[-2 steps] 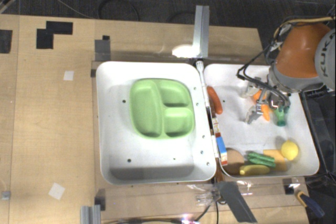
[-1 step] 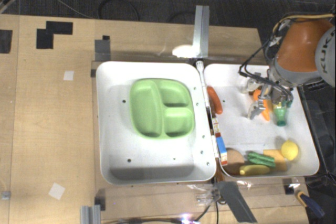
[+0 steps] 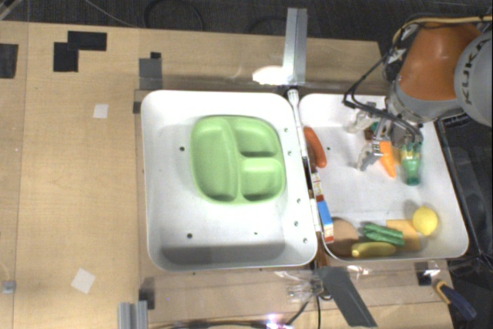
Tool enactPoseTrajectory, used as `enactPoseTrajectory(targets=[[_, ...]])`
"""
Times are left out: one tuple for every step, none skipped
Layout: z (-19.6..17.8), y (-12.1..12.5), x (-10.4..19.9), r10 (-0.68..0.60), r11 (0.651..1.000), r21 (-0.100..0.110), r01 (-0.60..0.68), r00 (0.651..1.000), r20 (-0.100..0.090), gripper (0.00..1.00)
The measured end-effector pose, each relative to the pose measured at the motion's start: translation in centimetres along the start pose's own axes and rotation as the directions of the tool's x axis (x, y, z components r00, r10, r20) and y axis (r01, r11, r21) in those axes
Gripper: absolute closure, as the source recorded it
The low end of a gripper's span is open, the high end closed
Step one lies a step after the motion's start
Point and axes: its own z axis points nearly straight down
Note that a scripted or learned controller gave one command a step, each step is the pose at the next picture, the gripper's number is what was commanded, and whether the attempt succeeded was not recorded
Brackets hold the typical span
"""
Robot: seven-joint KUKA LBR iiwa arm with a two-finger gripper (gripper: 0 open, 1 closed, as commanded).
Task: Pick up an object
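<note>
The gripper [image 3: 383, 152] hangs over the right bin [image 3: 454, 243]; beside an orange carrot [image 3: 389, 160] and green bottle [image 3: 411, 166]; its grip cannot be told.

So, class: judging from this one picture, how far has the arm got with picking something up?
Done: the gripper has reached into the right bin, beside an orange item and a green bottle. In hand: nothing visibly held. Left: grasp and lift an object.

Orange carrot [image 3: 389, 159] upright, right bin [image 3: 447, 189]
</note>
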Motion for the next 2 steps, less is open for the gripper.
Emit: enactPoseTrajectory(targets=[[0.0, -0.3, 3.6, 0.021, 1.000, 0.000, -0.021, 1.000, -0.001, 0.00], [-1.6, -0.2, 3.1, 0.016, 1.000, 0.001, -0.016, 1.000, 0.016, 1.00]])
